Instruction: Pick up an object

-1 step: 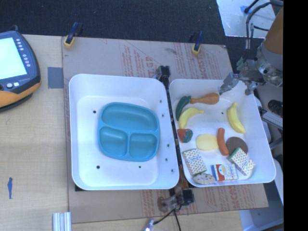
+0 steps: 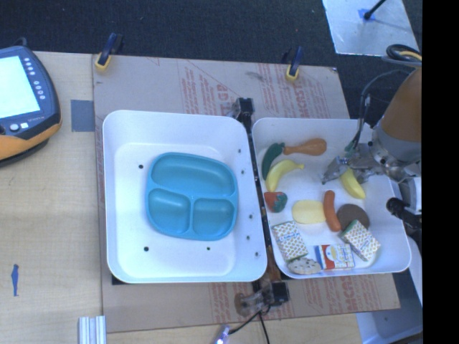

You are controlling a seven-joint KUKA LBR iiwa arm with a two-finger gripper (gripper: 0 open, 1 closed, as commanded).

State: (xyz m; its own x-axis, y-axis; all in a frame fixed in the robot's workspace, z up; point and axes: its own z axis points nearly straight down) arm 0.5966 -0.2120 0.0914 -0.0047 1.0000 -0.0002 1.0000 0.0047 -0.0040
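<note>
The right bin (image 2: 326, 129) holds several toy foods. My gripper (image 2: 343, 168) hangs low over its right part, right above a small yellow piece (image 2: 353, 184) that shows just beneath it. Whether that piece sits between the fingers is unclear. To the left lie a yellow banana (image 2: 283, 172), a green piece (image 2: 271, 156) and an orange drumstick (image 2: 305, 147). In front of the gripper lie a red sausage (image 2: 330, 210), a pale yellow lump (image 2: 308, 211) and a brown disc (image 2: 351, 214).
The left bin (image 2: 122, 192) bears a blue divided plate (image 2: 191, 194). Small printed boxes (image 2: 290, 240) (image 2: 361, 240) (image 2: 334, 256) lie along the right bin's front. A red piece (image 2: 276, 201) rests near the bins' shared wall. A tablet-like pendant (image 2: 21, 99) lies far left.
</note>
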